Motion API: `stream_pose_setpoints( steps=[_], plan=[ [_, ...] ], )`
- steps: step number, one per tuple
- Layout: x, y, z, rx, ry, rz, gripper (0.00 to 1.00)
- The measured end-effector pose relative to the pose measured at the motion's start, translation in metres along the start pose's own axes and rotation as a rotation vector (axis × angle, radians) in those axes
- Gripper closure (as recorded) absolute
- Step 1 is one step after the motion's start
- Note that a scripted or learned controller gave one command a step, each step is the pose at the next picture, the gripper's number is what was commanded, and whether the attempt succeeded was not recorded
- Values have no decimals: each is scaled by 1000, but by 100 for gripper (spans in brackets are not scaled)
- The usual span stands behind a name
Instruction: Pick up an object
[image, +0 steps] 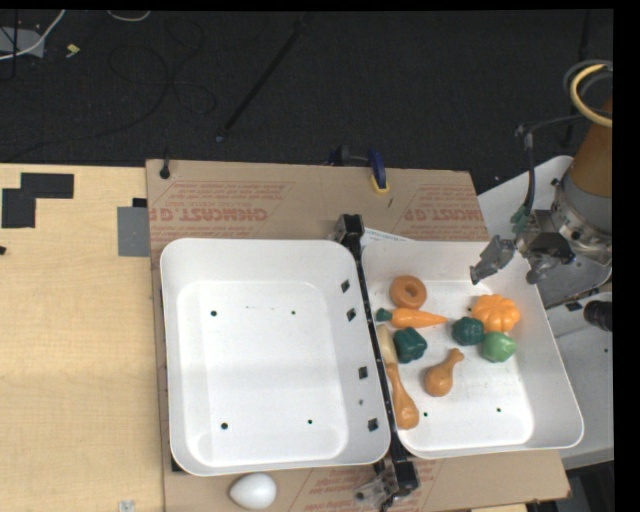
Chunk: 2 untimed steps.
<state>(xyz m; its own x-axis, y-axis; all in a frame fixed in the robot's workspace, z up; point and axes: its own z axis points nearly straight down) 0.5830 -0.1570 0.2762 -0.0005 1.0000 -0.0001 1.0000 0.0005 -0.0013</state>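
Orange pumpkin (497, 312) just below claw (515, 260)

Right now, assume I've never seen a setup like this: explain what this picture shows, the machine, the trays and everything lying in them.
One camera looks down at a slant on a bench. The grey robot arm with an orange band reaches in from the right; its two-finger claw hangs above the right shallow white bin, with nothing between its fingers. That bin holds plastic toy food: an orange doughnut ring, an orange carrot, a small orange pumpkin, two dark green vegetables, a lighter green one, and a tan drumstick. A white egg lies on the cardboard in front of the left white bin.
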Motion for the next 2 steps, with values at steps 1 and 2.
stream_pose_setpoints(
  steps=[1,2],
  plan=[
    [65,-43,123,17,7,-4,0],
    [70,-62,186,-19,-14,4,0]
  ],
)
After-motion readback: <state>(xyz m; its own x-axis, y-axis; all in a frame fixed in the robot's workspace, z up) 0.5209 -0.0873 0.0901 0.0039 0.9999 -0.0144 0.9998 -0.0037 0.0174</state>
